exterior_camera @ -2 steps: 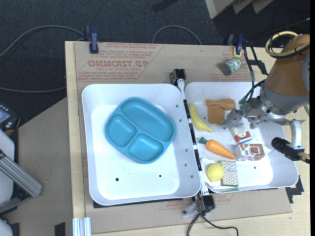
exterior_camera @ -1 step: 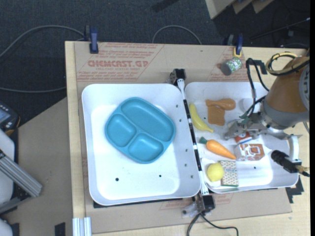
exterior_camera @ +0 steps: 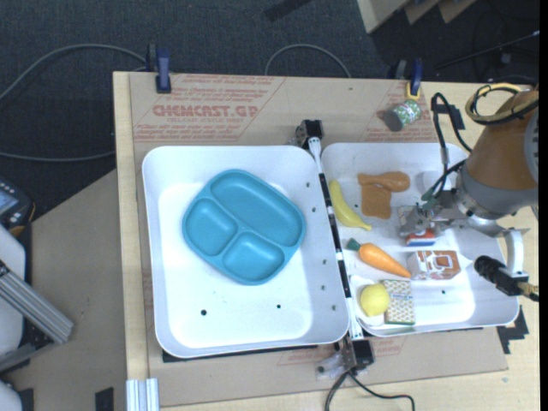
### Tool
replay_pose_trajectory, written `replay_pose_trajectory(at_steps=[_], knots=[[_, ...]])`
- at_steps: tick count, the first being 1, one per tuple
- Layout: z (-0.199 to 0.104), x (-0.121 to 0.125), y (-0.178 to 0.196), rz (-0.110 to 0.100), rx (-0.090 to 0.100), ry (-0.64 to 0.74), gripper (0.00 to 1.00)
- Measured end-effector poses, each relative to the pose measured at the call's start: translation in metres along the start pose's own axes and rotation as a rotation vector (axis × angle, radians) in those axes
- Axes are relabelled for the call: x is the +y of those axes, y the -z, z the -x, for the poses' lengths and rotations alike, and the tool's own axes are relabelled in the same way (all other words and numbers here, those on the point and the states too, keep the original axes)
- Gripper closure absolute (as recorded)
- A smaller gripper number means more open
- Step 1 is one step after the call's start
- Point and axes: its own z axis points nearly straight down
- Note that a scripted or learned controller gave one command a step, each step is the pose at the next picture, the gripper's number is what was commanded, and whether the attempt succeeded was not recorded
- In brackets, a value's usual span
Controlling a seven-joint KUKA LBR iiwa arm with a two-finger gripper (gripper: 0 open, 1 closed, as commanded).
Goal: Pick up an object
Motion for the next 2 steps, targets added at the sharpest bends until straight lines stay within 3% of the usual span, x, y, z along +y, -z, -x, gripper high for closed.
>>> replay_pose_trajectory(at_steps=[1, 2], knots=[[-0.059, -0.023, -0.011, -0.006, 0.004, 0.004, 1.0], [-0.113, 0.017, 0.097, 0.013, 0.001, 0.009, 1.0]])
